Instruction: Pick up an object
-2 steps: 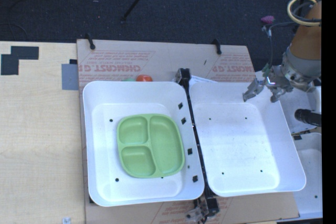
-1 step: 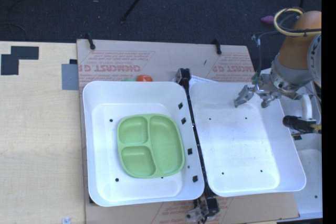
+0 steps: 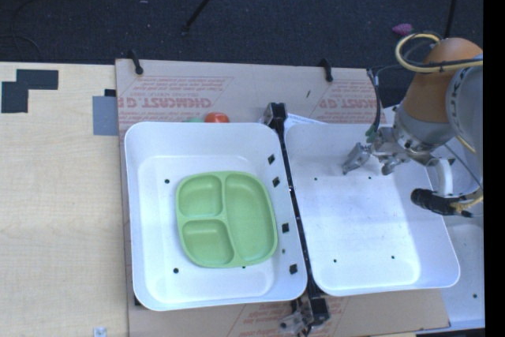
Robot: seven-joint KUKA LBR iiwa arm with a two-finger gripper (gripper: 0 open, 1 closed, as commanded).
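The approach is in hand: the grey two-finger gripper (image 3: pixel 371 157) hovers spread and empty at two o'clock, right bin. Next, swing toward nine o'clock, where the green three-compartment plastic plate (image 3: pixel 226 219) lies flat in the left white bin (image 3: pixel 150 209).

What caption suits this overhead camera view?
Gripper over the right bin; green divided plate in the left bin.

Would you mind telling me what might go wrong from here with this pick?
1. The claw sits over bare floor near the back of the right bin, so closing here would likely grab nothing.
2. The green divided plate lies flat in the left bin; its low rim gives two fingers little to pinch, so it may slip.
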